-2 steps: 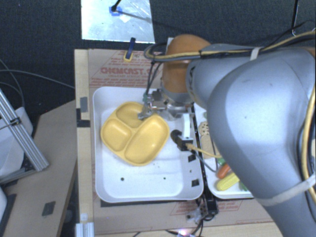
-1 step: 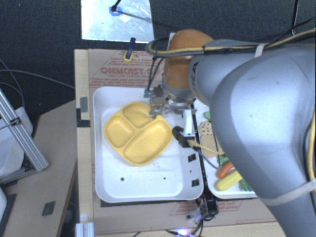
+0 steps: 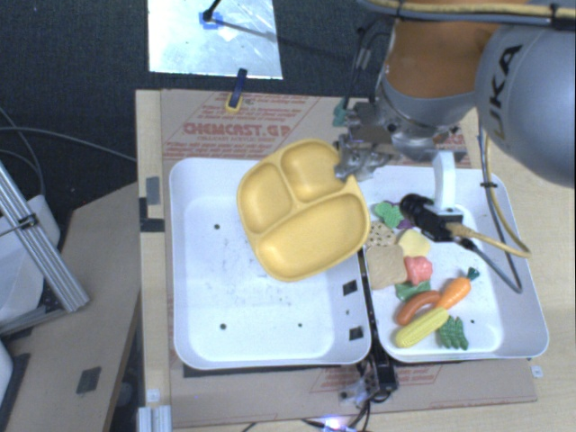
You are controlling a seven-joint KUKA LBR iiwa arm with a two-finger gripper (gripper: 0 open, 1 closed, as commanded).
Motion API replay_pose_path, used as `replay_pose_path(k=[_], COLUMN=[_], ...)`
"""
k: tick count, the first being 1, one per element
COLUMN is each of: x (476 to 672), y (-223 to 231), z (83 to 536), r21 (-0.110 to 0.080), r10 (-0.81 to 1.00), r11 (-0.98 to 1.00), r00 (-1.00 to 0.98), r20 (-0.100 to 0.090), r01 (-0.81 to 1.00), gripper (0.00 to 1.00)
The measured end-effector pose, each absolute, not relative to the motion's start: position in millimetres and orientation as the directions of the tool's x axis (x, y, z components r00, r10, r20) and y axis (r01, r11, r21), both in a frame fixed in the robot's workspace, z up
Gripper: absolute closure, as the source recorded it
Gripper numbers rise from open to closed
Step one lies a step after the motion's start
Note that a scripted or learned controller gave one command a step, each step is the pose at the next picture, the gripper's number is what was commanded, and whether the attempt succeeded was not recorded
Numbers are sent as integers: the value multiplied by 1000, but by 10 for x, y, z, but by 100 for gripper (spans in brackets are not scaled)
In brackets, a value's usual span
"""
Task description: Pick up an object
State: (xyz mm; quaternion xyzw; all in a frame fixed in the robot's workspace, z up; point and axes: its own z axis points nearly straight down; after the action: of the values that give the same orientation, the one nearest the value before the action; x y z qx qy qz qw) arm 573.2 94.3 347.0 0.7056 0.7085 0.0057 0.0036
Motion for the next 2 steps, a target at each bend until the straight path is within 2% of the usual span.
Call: replay_pose_path(k=[1, 2], x=[5454, 5711], y=[1537, 1635], z=[2641, 1719], r21=[-10, 11], r10=[1000, 1000], r11=[10, -13], r00=[-10, 13], r20=[0, -13], r01=[1000, 1000], gripper=[100, 100])
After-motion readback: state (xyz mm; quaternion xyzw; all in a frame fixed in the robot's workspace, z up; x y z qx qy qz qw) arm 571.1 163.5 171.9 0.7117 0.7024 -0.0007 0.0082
